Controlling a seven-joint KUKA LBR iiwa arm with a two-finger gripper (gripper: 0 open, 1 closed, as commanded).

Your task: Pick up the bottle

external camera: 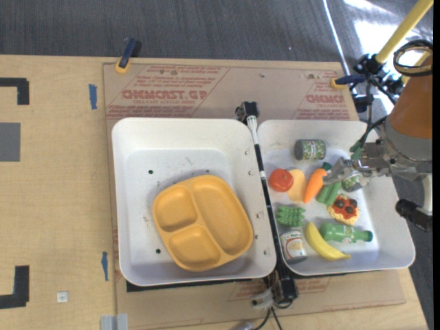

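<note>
The green bottle (pixel 348 234) lies on its side near the front of the right bin (pixel 392 256), beside a banana (pixel 323 243). My gripper (pixel 344 174) is low over the right bin's middle, above a small green toy (pixel 352 181) and next to a carrot (pixel 314 184). It is well behind the bottle and apart from it, with a pizza slice toy (pixel 344 210) between them. The arm's orange band (pixel 416 108) is at the right edge of the view.
The right bin also holds a green can (pixel 309 149), a tomato (pixel 280 179), a green bumpy toy (pixel 290 216) and a small jar (pixel 294 246). A yellow divided plate (pixel 201 220) lies in the left bin (pixel 137 150).
</note>
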